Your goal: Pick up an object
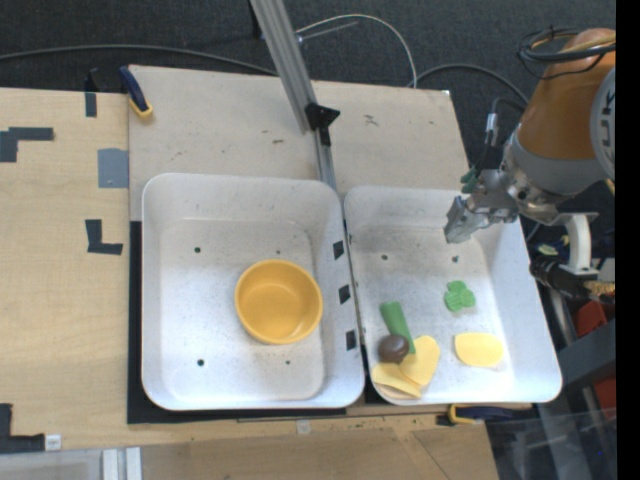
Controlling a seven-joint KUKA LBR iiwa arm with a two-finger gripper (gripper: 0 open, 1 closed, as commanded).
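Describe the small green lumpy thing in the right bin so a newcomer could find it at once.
Start at the right bin, the one nearer the arm. In its near half, just below the gripper, a small green lump lies alone on the white floor, above a flat yellow piece. Unlike the long green stick to its left, it is short, rounded and knobbly, touching nothing.

Robotics lab, plywood bench (60, 268), taped markers, loose cables (380, 33), two white bins (160, 268)
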